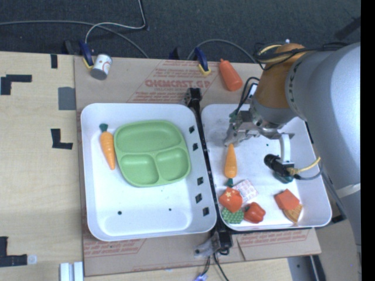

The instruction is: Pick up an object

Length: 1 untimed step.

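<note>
My gripper (239, 136) is low in the right bin (310, 174), near its back left part, and looks open with nothing between its fingers. Just in front of it lies a small orange carrot (230, 160), pointing toward the bin's front, its top close to the fingertips. Further forward sit a red tomato-like toy (230, 199), a green item (235, 216), a red pepper (254, 213), a pink-and-white packet (246, 189) and an orange wedge (289, 205).
The left bin (96, 209) holds a green divided plate (153, 152) and a second carrot (107, 148) at its left side. Behind the bins, an orange toy (230, 75) and a small can (101, 66) lie on the cardboard. The arm's grey body (334, 98) covers the right bin's far right.
</note>
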### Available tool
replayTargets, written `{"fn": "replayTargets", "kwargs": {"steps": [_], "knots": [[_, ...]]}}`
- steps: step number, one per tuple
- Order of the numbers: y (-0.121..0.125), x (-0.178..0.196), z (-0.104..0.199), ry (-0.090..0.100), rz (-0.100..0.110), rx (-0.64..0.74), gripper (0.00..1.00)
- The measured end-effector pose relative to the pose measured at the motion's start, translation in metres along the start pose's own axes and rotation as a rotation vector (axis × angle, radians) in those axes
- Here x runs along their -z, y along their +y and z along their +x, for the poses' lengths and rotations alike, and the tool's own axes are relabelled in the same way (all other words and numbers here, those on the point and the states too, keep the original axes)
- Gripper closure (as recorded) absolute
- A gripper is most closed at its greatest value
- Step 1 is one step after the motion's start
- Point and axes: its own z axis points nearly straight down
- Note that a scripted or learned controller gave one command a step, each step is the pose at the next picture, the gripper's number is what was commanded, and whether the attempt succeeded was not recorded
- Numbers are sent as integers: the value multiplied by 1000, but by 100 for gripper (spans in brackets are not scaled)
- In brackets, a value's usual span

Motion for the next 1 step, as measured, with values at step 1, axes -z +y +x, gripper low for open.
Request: {"fn": "replayTargets", "kwargs": {"steps": [1], "knots": [[-24,89,70,2,2,0,100]]}}
